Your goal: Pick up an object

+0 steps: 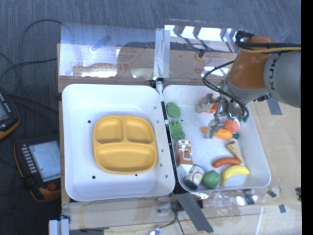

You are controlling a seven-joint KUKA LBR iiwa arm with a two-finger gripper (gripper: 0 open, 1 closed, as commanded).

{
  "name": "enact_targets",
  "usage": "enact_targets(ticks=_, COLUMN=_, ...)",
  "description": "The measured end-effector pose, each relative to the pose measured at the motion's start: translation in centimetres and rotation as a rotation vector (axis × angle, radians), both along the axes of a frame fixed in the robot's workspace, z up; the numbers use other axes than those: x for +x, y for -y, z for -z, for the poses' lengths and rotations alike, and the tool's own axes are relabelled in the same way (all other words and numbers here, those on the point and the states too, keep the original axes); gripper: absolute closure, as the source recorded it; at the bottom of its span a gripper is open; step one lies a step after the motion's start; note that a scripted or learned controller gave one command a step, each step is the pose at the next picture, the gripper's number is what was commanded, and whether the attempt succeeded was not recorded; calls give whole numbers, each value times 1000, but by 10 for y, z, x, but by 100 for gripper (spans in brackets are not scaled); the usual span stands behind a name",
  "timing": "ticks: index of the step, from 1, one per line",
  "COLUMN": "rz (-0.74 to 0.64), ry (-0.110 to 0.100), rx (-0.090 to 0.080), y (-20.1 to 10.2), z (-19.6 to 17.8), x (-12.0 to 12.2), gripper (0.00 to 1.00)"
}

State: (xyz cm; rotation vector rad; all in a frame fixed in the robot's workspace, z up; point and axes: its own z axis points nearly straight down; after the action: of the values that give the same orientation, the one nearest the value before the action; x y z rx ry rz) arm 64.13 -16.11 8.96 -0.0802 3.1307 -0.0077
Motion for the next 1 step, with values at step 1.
enact_targets(ticks=1, rz=-78, ry=2, rx=0, y=3, z=-1, x=-58, gripper=0)
